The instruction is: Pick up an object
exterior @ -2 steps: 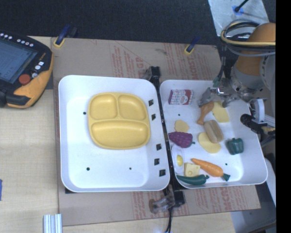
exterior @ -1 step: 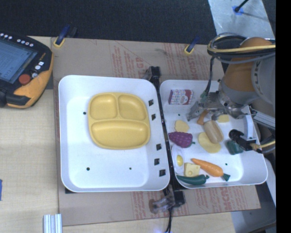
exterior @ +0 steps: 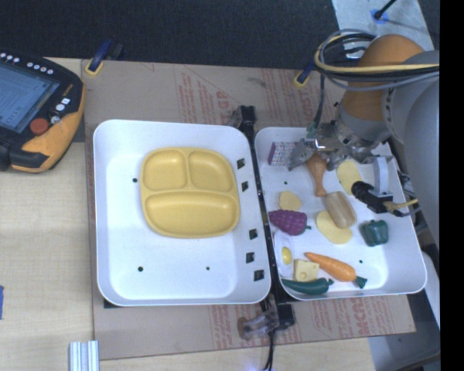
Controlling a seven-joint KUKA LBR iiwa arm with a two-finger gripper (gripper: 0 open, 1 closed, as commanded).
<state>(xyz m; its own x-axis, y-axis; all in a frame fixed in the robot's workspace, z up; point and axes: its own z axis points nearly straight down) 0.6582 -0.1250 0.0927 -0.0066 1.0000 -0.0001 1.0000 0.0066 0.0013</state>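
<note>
Two white bins (exterior: 116, 207); one yellow tray (exterior: 190, 192); one carrot (exterior: 332, 266).

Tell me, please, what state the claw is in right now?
Claw: low over the far end of the right bin, beside an orange-brown piece; open or shut cannot be told.

Wooden bench (exterior: 39, 238) with two white bins (exterior: 116, 207) (exterior: 398, 273) on brown cardboard (exterior: 185, 79), a teach pendant (exterior: 27, 118) at far left

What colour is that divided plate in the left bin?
Pale yellow; the divided plate shows clearly in the camera view.
</note>
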